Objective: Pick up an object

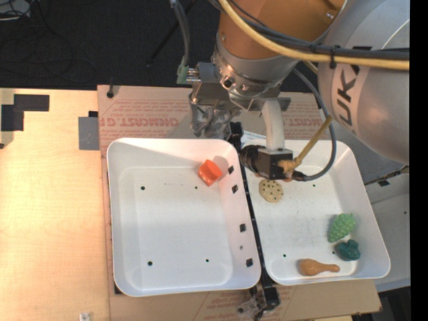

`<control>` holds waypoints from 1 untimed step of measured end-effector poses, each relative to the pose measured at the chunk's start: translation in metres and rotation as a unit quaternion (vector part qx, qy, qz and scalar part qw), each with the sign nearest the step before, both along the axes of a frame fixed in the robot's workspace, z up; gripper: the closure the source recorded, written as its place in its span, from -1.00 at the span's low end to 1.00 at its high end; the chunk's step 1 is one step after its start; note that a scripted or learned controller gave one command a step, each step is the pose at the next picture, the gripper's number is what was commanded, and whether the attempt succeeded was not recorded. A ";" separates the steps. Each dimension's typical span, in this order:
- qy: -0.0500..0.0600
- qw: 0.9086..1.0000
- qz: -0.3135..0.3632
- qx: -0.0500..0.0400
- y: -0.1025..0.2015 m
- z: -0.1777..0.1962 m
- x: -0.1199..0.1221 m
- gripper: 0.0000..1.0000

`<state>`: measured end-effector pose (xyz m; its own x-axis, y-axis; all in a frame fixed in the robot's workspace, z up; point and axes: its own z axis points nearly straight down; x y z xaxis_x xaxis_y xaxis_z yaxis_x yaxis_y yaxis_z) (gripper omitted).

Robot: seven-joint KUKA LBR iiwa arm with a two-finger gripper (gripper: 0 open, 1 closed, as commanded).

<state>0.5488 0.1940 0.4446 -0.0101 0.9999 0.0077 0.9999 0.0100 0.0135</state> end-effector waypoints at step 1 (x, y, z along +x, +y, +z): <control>0.009 1.000 -0.003 -0.005 -0.004 -0.009 0.000 -1.00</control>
